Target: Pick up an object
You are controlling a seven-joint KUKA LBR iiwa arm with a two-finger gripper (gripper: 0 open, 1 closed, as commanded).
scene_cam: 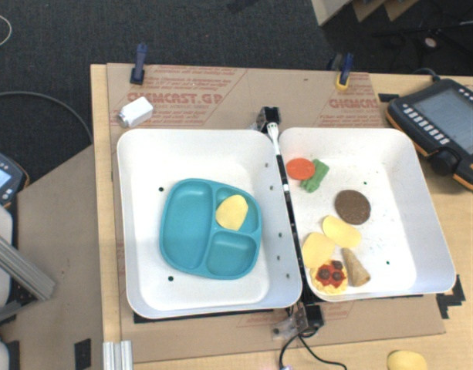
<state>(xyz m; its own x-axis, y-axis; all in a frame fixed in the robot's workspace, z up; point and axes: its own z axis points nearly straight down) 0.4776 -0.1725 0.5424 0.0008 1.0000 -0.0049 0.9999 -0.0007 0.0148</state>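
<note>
The left white bin (136, 199) holds a teal divided plate (188, 230) bearing a yellow toy piece (232, 212). The right white bin (398, 168) holds small toy foods, among them a brown disc (352, 206) lying apart mid-bin. It looks light, stiff and flat, so it is best pinched across its rim; I cannot tell the gripper's state.

A small white block (136, 112) is seen near the bench's far left corner, beside a blue clamp (138, 62) on the far edge. A yellow-tipped clamp (344, 70) is fixed further right on that edge. A black handheld controller (440, 122) is laid at the right edge.
</note>
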